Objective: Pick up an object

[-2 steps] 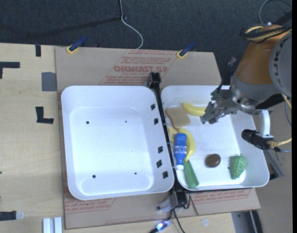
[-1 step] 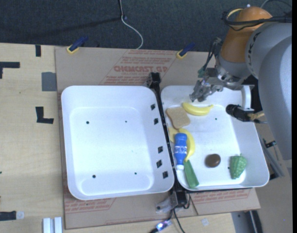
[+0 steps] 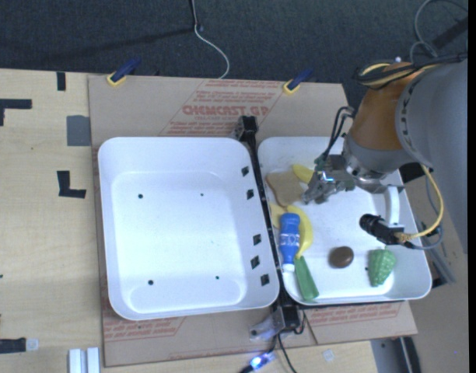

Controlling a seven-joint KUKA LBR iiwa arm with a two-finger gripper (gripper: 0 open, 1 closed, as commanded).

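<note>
Seen from the overhead camera, the gripper hangs low inside the right bin, near that bin's far left part, with the grey arm and its orange band reaching in from the bin's right side. Whether the jaws are released or clenched cannot be told; the tips are small and dark against clutter, and nothing is plainly seen between them.

All the candidate objects lie in the right bin. A yellow piece and a tan, flat piece sit just beside the gripper, toward the bin's left wall. Nearer the bin's front, along that same wall, a blue-and-white bottle lies over another yellow item, and a green stick lies just in front of the bottle. A brown round object and a green lumpy object rest apart in the bin's front right.

The gripper's low position beside the yellow and tan pieces suggests one of them is the target; their crowding against the wall may hinder a clean grasp.

The left bin adjoins the right bin's left wall.
</note>
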